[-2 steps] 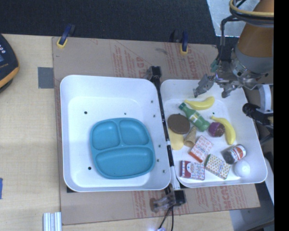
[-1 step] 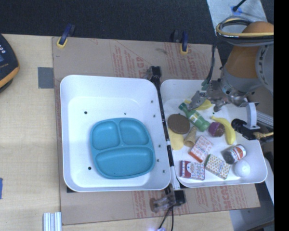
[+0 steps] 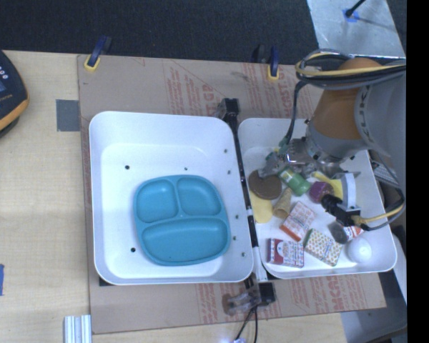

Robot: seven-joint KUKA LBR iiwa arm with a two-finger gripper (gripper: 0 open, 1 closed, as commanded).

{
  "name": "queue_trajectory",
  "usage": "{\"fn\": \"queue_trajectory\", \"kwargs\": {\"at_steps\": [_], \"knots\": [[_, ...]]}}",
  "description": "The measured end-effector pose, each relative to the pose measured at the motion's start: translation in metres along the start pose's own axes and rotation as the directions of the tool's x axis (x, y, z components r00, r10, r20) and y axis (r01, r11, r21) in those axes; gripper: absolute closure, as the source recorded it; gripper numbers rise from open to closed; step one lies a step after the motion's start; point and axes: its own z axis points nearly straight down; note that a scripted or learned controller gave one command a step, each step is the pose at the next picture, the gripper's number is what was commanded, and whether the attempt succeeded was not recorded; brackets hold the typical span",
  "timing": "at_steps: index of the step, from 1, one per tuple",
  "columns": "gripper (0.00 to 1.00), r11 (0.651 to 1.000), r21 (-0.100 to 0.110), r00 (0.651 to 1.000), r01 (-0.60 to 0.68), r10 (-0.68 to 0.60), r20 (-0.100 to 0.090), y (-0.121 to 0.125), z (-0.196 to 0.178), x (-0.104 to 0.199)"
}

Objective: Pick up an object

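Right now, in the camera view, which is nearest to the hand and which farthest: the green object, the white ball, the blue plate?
1. Green object, right bin, just below the hand.
2. White ball, right bin's near corner.
3. Blue plate, left bin.

We note bright, even overhead lighting. The white bins (image 3: 107,191) read near overexposed, with soft shadow along the left bin's inner walls. The blue tray (image 3: 182,220) shows mild sheen. Focus is soft overall; small items in the right bin blur together.
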Motion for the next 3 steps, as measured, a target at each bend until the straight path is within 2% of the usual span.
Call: {"fn": "queue_trajectory", "kwargs": {"at_steps": [1,2,3], "knots": [[0.00,1.000,0.005,1.000,0.001,-0.001,-0.003,0.054,-0.002,-0.015],[0.00,1.000,0.002,1.000,-0.006,0.006,-0.001,-0.044,-0.003,-0.048],[0.00,1.000,0.000,1.000,0.004,-0.004,0.001,0.054,-0.001,-0.075]]}}
